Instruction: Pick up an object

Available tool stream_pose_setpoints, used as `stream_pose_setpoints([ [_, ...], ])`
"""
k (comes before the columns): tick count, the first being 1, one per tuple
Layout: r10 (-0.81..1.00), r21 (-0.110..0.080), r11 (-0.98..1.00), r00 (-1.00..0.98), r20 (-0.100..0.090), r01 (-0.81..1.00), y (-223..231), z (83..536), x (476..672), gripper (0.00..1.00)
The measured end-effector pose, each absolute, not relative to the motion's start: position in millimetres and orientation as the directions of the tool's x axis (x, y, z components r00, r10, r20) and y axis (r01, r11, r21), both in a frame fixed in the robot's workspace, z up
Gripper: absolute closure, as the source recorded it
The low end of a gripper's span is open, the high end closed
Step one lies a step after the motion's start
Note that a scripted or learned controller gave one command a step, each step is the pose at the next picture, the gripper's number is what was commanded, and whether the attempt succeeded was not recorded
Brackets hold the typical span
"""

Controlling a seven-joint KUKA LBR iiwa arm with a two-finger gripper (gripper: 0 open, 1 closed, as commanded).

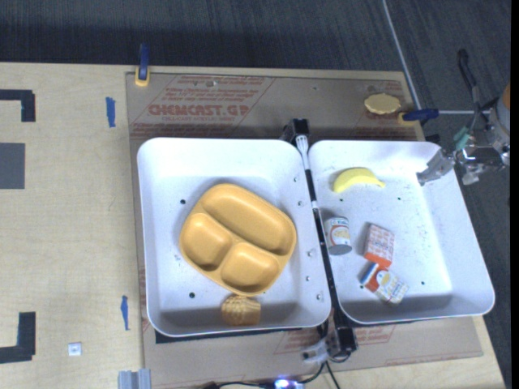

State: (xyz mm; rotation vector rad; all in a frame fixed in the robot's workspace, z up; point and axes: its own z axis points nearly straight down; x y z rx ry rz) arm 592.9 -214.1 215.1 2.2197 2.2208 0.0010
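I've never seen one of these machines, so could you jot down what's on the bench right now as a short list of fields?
left bin: a yellow divided tray and a small brown basket-like thing near the front edge
right bin: a banana, a small can, an orange carton, a small packet
gripper: at the right bin's far right corner, holding nothing
behind the bins: a round tan thing on the cardboard

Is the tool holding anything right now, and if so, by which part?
Nothing is held. The tool hangs at the right bin's upper right edge with nothing between its fingers; the banana lies apart from it in that bin.
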Motion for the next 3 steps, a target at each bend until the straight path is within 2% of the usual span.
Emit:
stream_pose_setpoints([
  [1, 1.0, 0.003, 0.001, -0.001, 0.0, 1.0, -113, 86, 562.4, 0.0],
  [2, 1.0, 0.008, -0.001, 0.001, -0.003, 1.0, -115, 97, 563.6, 1.0],
  [3, 1.0, 0.008, -0.001, 0.001, -0.003, 1.0, -115, 97, 563.5, 0.0],
])
